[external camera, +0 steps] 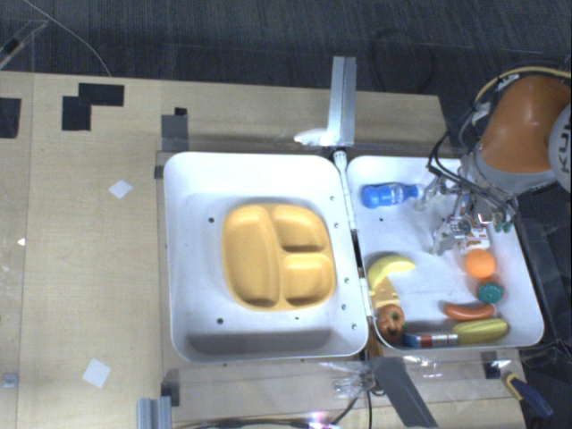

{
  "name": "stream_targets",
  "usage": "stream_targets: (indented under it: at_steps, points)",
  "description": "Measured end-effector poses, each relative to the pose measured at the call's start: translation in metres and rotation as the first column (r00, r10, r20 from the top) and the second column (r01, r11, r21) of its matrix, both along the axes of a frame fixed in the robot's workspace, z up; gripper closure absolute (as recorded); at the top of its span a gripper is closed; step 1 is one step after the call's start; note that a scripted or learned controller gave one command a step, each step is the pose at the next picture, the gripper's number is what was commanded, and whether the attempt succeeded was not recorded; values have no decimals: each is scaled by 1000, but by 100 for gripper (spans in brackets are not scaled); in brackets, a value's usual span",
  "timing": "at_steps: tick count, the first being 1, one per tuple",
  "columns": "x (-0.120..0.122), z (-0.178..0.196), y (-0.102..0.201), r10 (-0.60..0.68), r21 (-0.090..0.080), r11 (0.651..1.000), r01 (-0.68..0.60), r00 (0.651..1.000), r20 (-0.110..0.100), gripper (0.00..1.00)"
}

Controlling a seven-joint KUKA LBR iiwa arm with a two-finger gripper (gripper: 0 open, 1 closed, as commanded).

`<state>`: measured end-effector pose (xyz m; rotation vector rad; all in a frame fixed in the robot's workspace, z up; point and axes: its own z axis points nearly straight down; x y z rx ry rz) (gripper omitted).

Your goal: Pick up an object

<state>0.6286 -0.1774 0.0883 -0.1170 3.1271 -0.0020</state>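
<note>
Jaws (458, 231) low over the right bin (420, 257), no object seen between them; whether they stand wide or narrow cannot be told.

The orange ball (480, 264) lies just beside the jaws at their 5 o'clock, with a teal piece (489, 291) beyond it near the bin's right wall. The blue bottle (389, 194) lies on its side at the jaws' 10 o'clock, near the top edge. A banana (387, 269) rests at 8 o'clock against the left wall. Along the bottom rim sit a sausage (468, 310), a yellow-green piece (481, 330) and a small brown toy (390, 316). Bare bin floor lies at the middle, at 7 o'clock from the jaws. The left bin (192, 239) on the surface (80, 266) holds a yellow divided tray (275, 255).
</note>
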Motion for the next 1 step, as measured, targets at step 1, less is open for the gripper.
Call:
stream_targets:
  at_steps: [1]
  points:
    - [-22,1,57,-57,3,998,57,998,1,0]
